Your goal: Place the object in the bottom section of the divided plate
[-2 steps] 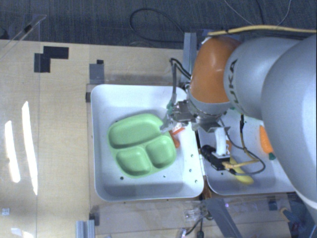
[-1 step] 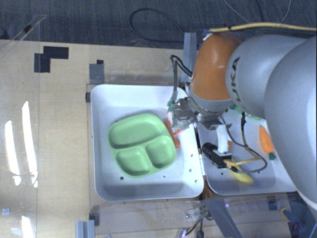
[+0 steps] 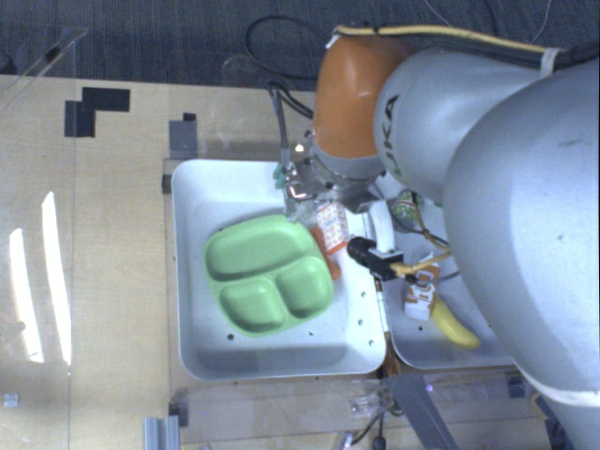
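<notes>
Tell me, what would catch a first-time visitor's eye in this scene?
The huge grey arm with its orange band fills the right side, reaching over the bins. Below it a bright green divided plate lies in the left white bin. A yellow banana rests in the right bin, beside a small carton.

The gripper (image 3: 323, 216) hung over the left bin (image 3: 192, 251), at that bin's right side. The divided plate (image 3: 269, 275) lay in the same bin, just left of and below the gripper. A small packet (image 3: 330, 221) sat right at the gripper. To its right, in the right bin (image 3: 405, 347), lay a banana (image 3: 452, 324) and 1 carton (image 3: 422, 293), touching.
</notes>
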Motion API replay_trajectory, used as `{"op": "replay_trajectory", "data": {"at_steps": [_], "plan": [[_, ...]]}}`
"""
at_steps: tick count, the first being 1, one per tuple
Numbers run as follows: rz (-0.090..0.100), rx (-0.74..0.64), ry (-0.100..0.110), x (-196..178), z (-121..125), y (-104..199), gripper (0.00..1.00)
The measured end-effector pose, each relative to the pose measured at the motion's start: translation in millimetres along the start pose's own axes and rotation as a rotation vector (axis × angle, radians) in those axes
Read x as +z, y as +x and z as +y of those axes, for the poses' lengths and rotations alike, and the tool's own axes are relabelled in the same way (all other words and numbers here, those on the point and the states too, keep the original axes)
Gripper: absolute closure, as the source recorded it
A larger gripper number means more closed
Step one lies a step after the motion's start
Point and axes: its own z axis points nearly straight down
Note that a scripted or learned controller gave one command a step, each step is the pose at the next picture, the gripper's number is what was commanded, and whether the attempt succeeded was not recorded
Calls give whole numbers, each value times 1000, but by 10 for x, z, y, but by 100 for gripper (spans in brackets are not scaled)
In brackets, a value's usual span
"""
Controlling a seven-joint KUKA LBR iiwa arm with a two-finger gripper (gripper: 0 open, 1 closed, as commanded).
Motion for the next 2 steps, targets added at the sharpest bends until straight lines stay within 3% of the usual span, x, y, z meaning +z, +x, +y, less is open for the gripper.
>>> {"op": "replay_trajectory", "data": {"at_steps": [1, 2], "plan": [[0, -219, 1, 21, -439, -744, 100], [0, -268, -1, -205, 8, -215, 100]]}}
